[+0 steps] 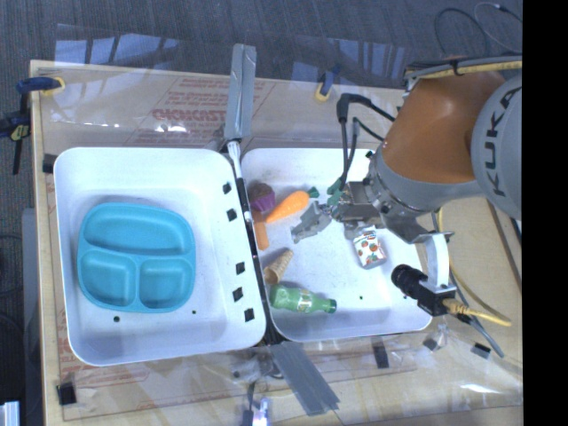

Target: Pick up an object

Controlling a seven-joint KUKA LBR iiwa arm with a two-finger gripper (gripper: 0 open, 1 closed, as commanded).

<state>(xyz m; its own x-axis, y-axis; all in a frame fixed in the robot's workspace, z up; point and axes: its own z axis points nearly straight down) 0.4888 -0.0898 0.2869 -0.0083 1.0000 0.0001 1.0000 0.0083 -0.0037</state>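
Orange and grey, the arm (pixel 461 140) fills the upper right, closest to the lens, and reaches left over the right bin (pixel 404 322). Its gripper (pixel 309 223) hangs low over the bin's middle with the fingers slightly spread and nothing between them.

Just up and left of the fingertips lies a carrot (pixel 288 208), its long axis slanting from lower left to upper right, with a green tip at the upper right end; it is smooth and bright orange. A purple piece (pixel 263 201) touches its left side near the bin's wall. Below the gripper a cone (pixel 278 265) lies on its side, tan and ridged, pointing up and right with its wide mouth toward the lower left. Near the front wall a green bottle (pixel 303 302) lies flat, long axis nearly level, cap to the right. Right of the gripper, partly under the wrist, sits a small white packet (pixel 370 248) with a red print.

Both bins are white and shallow, side by side on a pale wooden bench (pixel 133 105) covered with clear sheet. A teal tray (pixel 136 257) with three sections lies in the left bin (pixel 71 176). Dark carpet (pixel 133 7) lies beyond the bench.
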